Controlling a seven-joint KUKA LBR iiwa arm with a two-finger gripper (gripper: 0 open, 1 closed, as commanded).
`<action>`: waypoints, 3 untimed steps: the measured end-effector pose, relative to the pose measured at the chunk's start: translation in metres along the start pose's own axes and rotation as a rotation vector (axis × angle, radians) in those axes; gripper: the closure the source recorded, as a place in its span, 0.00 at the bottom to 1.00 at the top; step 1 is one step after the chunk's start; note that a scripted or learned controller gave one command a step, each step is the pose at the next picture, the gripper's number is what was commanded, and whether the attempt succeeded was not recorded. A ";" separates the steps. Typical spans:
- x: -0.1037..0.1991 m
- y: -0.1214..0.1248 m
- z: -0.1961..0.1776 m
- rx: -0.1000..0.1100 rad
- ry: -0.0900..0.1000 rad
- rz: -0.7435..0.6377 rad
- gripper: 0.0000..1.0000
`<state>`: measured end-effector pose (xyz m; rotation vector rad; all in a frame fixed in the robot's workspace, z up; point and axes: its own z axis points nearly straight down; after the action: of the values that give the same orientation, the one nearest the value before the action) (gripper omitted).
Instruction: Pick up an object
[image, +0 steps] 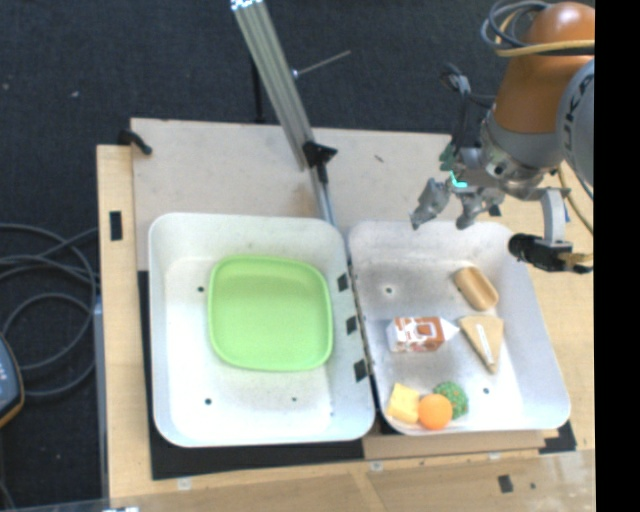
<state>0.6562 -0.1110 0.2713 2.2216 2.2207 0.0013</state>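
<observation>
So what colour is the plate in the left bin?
The plate is light green, plain with no pattern, shown clearly in the camera view inside the white left bin.

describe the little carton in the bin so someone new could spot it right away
Look in the right-hand white bin, the one without the green plate. Near its middle lies a small carton, left of the tan wedge. It is the only boxy item, brown and white with printing.

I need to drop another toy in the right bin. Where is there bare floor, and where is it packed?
Bare floor in the right bin: the far strip under the gripper, and the left side above the carton. Packed: the near corner, with cheese, orange and broccoli; bread roll and wedge fill the right.
</observation>
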 end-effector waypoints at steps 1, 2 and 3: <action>0.000 0.000 0.000 0.000 0.000 0.000 0.00; -0.002 -0.001 0.063 0.006 0.000 0.001 0.00; 0.003 0.002 0.108 0.004 -0.001 0.000 0.00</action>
<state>0.6583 -0.1076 0.1629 2.2234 2.2227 -0.0042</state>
